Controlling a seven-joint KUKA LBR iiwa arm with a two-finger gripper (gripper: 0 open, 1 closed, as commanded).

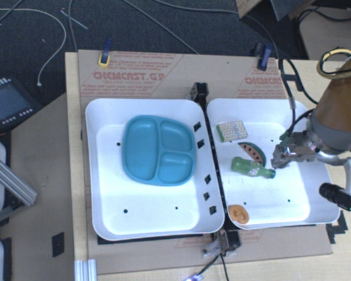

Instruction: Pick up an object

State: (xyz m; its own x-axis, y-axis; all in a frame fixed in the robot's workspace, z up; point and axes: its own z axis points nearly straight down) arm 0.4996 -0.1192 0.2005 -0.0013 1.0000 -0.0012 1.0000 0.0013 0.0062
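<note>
Pincer [281, 157] low in the right white bin [292, 212], at the tip of the green bottle; can't tell its state.
Small glossy green plastic bottle [250, 167] lies on its side mid-bin, just beside a watermelon-slice toy [253, 153]. Speckled greenish rectangular block [231, 131] sits further back; round orange piece [239, 214] at the front rim. Left white bin [105, 215] carries a smooth teal divided plate [159, 150]. Both bins sit on a cardboard-covered surface [164, 69].
</note>
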